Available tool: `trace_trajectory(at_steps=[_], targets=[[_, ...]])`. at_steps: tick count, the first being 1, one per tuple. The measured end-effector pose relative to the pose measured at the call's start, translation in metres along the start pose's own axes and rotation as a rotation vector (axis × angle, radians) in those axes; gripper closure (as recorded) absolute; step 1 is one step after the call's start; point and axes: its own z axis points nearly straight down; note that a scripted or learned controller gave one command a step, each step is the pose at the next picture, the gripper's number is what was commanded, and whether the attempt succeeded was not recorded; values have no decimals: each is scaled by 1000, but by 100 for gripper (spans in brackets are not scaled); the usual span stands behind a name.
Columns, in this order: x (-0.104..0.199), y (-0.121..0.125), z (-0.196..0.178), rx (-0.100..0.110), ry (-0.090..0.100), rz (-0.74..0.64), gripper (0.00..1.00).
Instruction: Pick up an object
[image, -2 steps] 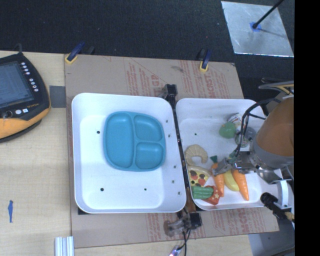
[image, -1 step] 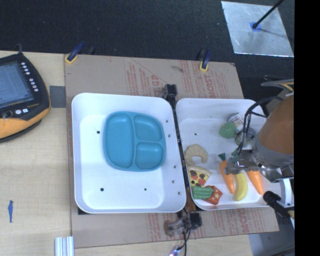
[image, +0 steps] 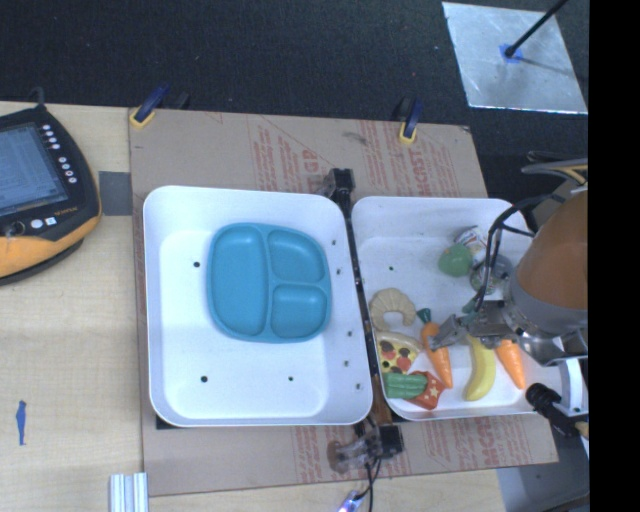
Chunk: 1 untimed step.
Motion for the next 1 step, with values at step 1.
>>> trace_trajectory(at_steps=[1], targets=[[-15, -9, 24, 4, 2, 5, 0]])
